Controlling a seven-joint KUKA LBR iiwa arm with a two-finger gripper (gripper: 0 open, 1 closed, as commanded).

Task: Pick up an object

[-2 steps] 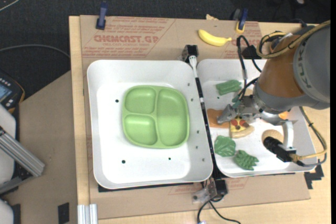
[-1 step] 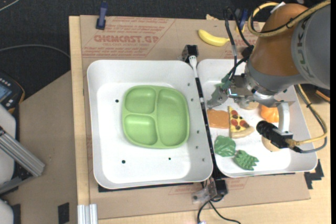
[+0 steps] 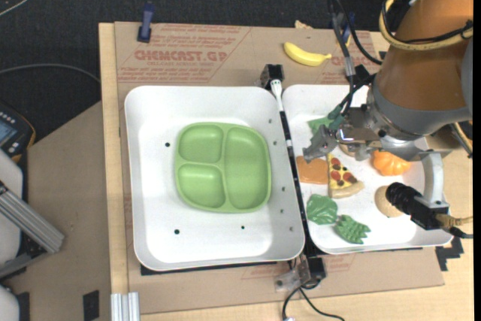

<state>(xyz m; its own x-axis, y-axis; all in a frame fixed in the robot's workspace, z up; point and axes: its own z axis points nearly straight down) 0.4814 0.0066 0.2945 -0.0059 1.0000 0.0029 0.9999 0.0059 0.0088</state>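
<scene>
A green divided plate (image 3: 223,165) lay in the left bin (image 3: 143,162). In the right bin (image 3: 376,240), the gripper (image 3: 322,145) hung directly above an orange wedge (image 3: 313,171) beside a pizza slice (image 3: 344,178). Whether its fingers stood open or closed could not be told. The flat wedge's long axis ran roughly left-right.

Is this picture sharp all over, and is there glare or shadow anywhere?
In the camera view, light is even and soft: the green plate and banana look crisp, the left bin is bright white without harsh glare, and the arm throws a dim shadow over the right bin.
</scene>
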